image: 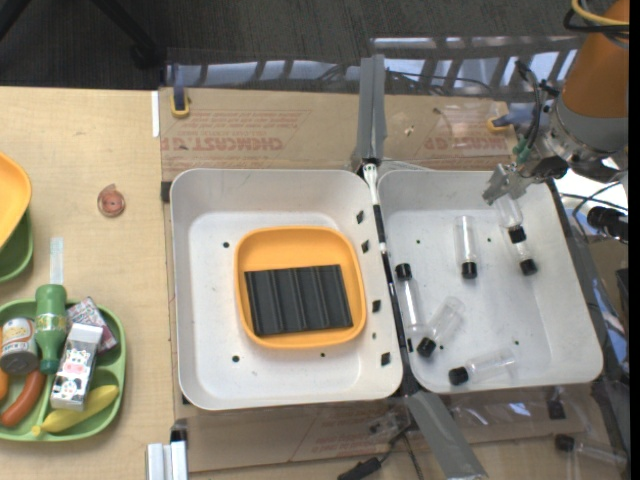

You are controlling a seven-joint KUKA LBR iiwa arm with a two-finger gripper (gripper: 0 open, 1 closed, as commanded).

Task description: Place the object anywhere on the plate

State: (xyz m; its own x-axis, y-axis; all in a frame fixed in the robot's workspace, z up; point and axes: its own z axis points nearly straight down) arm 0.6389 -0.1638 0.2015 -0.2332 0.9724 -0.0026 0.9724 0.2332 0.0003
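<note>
Several clear tubes with black caps lie scattered in the right bin (560,358): one upright-looking tube (466,243) near the middle, another tube (517,230) toward the far right corner, and more along the near side. The pincer (512,180) hangs over that far right corner, just above the second tube; whether it is spread or pressed together cannot be told. The orange plate (298,244) with its dark ridged insert sits in the left bin (200,308), well apart from the tubes.
</note>
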